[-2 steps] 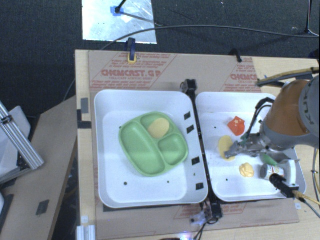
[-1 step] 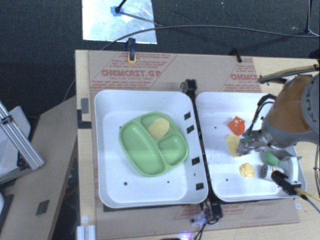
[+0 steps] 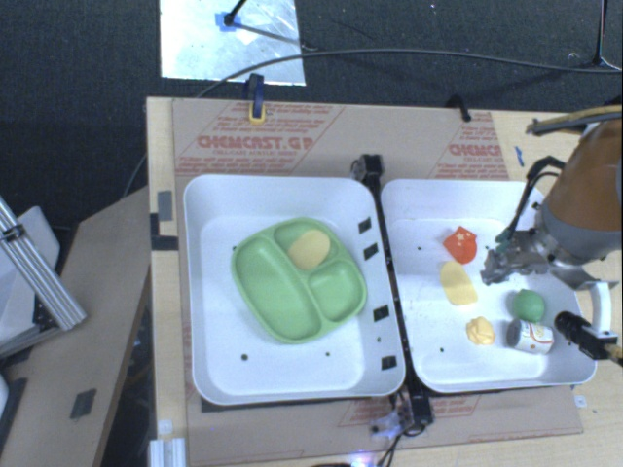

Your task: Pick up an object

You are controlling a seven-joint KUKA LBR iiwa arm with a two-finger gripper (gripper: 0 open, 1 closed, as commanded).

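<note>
The right bin holds a red-orange piece, a pale yellow block, a small yellow toy, a green ball and a small white can. My gripper hangs over the right bin, just right of the yellow block and up-left of the green ball. Nothing shows between its fingers. In the left bin lies a green divided plate with a yellow round piece in its top compartment.
The grey arm with its orange band reaches in from the right, above the right bin's far side. A black divider runs between the bins. Cardboard lies under both bins.
</note>
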